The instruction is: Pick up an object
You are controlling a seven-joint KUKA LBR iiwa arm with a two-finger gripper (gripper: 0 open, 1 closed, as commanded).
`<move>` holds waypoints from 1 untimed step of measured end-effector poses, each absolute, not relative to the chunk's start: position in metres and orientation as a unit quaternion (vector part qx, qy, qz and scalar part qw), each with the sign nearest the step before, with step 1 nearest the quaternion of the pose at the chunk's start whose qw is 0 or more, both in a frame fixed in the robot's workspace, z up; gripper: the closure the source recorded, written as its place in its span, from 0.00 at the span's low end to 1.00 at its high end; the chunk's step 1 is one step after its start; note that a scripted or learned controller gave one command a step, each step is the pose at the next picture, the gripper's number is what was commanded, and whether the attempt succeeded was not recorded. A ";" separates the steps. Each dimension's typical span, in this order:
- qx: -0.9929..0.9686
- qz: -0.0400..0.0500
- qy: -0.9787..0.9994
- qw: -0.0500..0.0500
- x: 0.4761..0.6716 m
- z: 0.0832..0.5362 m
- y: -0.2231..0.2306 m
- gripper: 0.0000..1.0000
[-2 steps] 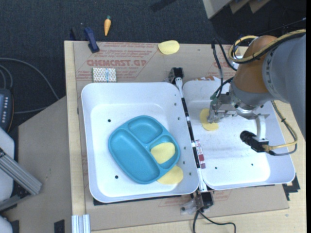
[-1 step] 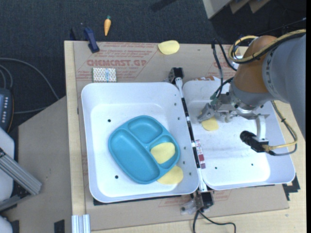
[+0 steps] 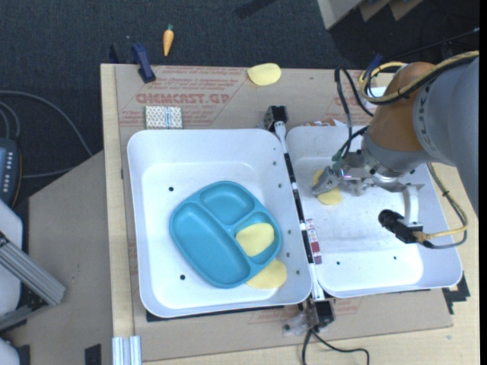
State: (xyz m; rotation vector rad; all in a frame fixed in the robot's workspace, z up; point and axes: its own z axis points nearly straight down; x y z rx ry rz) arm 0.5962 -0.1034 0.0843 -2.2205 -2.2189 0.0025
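Note:
A small yellow piece (image 3: 330, 198) lies in the right bin (image 3: 365, 268) close to its left wall. My gripper (image 3: 332, 179) is low in that bin, right over the piece's upper edge and covering part of it. The grey arm with its orange band (image 3: 396, 124) reaches in from the right. In the left bin (image 3: 152, 166) a blue divided plate (image 3: 209, 234) holds a yellow piece (image 3: 256, 238) in its right compartment. Another yellow piece (image 3: 268, 276) lies beside the plate's lower right edge.
A black plug on a yellow cable (image 3: 399, 226) hangs over the right bin. On the bench behind the bins lie a yellow piece (image 3: 264, 74), a blue clip (image 3: 142, 62) and a patterned packet (image 3: 163, 116). A small toy carrot (image 3: 168, 40) lies on the floor beyond.

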 end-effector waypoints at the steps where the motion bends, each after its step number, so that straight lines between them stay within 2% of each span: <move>1: -0.707 0.000 -0.708 -0.001 0.621 0.085 -0.092 0.00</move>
